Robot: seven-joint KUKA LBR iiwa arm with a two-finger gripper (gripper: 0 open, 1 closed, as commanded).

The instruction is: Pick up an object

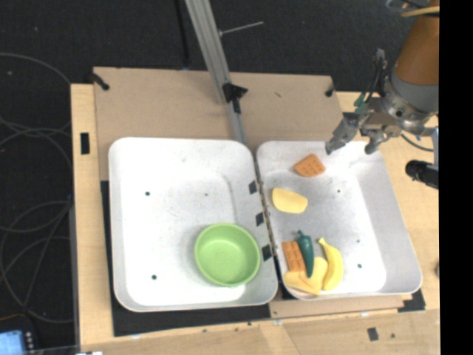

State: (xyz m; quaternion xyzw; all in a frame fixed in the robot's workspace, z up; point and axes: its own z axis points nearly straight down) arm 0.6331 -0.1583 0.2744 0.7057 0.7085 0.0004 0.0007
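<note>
End effector (355, 140) sits over the top-right part of the right bin (369, 198), near its far rim, hanging off the grey arm w/ the orange band (417, 46) that comes in from the right. Its 2 fingers are spread apart, released, w/ nothing between them. 1 dark finger (336, 139) points down-left toward the orange wedge-shaped piece (310, 166), near it but not touching.

Right bin contents: the orange piece near the top centre; a pale yellow lump (289, 200) just below it, toward the bin's left wall. At the front-left corner is a cluster, approx. touching each other: an orange ridged block (293, 255), a dark green pepper-like item (306, 248) w/ a red tip, a yellow banana (332, 265), and another yellow piece (300, 282) under them at the front rim.

Left bin (162, 191) holds a green bowl (227, 254), upright, at its front-right corner, close to the divide between the 2 bins.

Both bins rest on the tan bench (155, 98). A grey metal pole (211, 43) slants up from behind the bins.
</note>
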